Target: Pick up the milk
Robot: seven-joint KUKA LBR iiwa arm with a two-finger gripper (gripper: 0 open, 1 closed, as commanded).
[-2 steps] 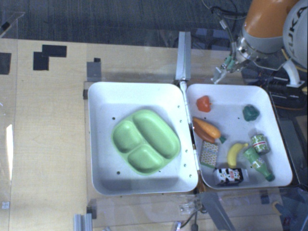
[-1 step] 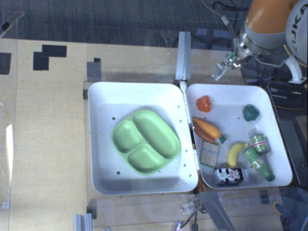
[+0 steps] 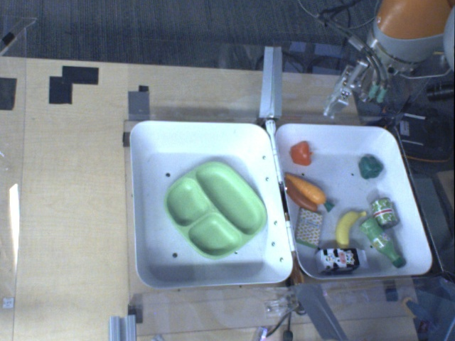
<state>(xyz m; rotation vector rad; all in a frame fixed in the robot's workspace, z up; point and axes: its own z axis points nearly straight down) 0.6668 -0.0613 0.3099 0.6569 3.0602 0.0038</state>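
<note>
I could read no text anywhere; the small black-and-white milk carton (image 3: 338, 259) and the green-and-red striped can (image 3: 384, 212) bore markings too small to make out.

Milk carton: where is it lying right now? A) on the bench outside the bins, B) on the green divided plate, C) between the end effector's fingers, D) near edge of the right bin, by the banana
D: the milk carton lies on the right bin floor near its near edge, just below the banana.
</note>
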